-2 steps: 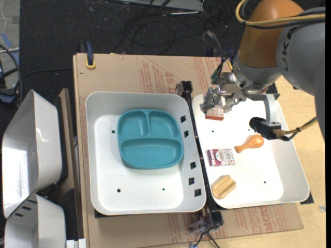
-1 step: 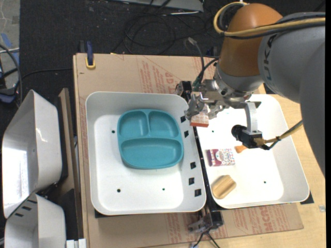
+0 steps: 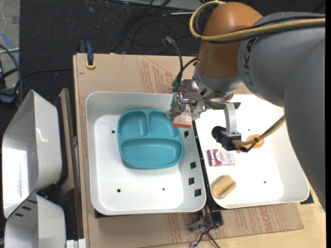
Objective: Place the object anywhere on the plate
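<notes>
Claw (image 3: 181,112) over right rim of blue plate (image 3: 147,141) in left bin (image 3: 101,154). Small orange-white thing (image 3: 182,121) right under claw tip. Cannot tell if claw grips it.

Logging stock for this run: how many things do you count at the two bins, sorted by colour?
Teal plate: 1
Orange-and-white item under the gripper: 1
Purple-and-white pack: 1
Tan block: 1
Orange piece, partly hidden: 1
Total: 5

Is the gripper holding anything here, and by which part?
Apparently yes: the gripper pinches a small orange-and-white object by its top edge, over the right rim of the blue plate.
</notes>
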`<control>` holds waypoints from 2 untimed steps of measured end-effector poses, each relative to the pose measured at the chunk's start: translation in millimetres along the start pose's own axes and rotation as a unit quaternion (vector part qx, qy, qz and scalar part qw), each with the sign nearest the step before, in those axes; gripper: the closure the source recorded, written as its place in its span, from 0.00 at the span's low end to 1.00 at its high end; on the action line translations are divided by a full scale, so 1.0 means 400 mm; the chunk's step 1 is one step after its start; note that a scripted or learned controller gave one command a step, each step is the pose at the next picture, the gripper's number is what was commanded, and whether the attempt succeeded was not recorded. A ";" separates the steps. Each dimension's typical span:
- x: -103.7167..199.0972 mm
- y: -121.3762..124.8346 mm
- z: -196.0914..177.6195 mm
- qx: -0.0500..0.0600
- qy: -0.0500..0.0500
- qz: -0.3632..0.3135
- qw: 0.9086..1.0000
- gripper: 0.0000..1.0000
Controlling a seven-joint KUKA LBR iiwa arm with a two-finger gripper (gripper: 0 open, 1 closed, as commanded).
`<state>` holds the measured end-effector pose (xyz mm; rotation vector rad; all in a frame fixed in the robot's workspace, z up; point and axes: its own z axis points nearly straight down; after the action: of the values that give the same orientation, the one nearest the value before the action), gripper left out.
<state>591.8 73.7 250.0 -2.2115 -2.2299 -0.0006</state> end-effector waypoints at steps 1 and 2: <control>0.121 -0.025 0.000 0.001 0.000 0.000 1.000 1.00; 0.265 -0.032 0.000 0.000 0.000 -0.001 1.000 1.00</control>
<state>578.0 179.4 250.0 -2.2099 -2.2313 -0.0012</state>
